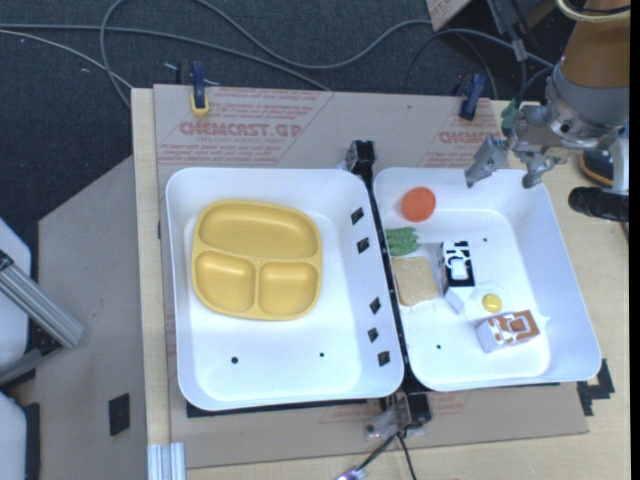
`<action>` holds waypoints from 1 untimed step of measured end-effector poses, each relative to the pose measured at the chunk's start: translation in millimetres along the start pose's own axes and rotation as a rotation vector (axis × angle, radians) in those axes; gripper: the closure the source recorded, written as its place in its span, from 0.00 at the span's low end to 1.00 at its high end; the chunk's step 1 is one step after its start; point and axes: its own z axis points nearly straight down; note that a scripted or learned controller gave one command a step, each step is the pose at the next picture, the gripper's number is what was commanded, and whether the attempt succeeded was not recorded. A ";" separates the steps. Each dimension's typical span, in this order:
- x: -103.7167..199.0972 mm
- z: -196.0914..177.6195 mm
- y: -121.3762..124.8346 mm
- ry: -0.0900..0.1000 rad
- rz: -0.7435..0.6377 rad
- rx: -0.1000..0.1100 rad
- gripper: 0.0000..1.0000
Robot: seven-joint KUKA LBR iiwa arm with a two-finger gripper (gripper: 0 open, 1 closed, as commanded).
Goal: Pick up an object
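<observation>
One tan rectangular sponge (416,281) lies flat, its long axis running near-to-far, while my open, empty pincer (508,165) hovers.

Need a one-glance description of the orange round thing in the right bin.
Take the right bin, the one without the yellow tray. Near its far left corner lies the orange disc, just above a green piece. It's the bin's only round, plain orange item.

- Chunky orange band (598,43) up by the bench's far right corner, grey collar right under it.
- Grey metal gripper (508,171), two thin fingers (480,165), small greenish bit on its side.
- Black cables nearby.
</observation>
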 end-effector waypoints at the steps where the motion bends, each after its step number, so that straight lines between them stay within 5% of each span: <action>1: 0.5 -8.4 2.1 -0.002 -0.003 -0.014 0.00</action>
